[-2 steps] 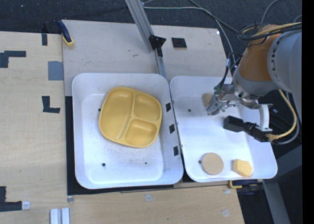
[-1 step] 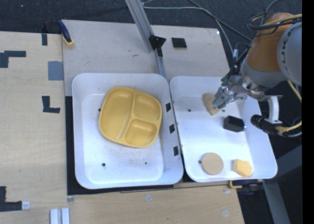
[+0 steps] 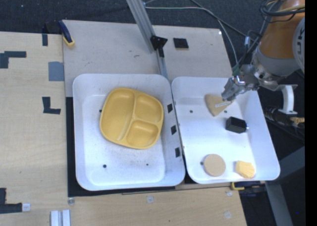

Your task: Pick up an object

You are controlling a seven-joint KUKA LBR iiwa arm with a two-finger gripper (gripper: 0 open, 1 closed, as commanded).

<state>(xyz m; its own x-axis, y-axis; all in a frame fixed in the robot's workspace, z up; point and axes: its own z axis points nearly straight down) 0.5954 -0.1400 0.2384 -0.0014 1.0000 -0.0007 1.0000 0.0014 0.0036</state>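
Gripper (image 3: 231,92) upper right of frame, over tan wedge (image 3: 216,104) in right bin (image 3: 265,136); finger state unclear.

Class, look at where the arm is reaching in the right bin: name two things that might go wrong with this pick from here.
1. The end effector sits at the upper edge of the tan wedge, not over its middle, so a grasp may slip off or only nudge it.
2. The black block lies close below the wedge; a pushed wedge may slide into it.
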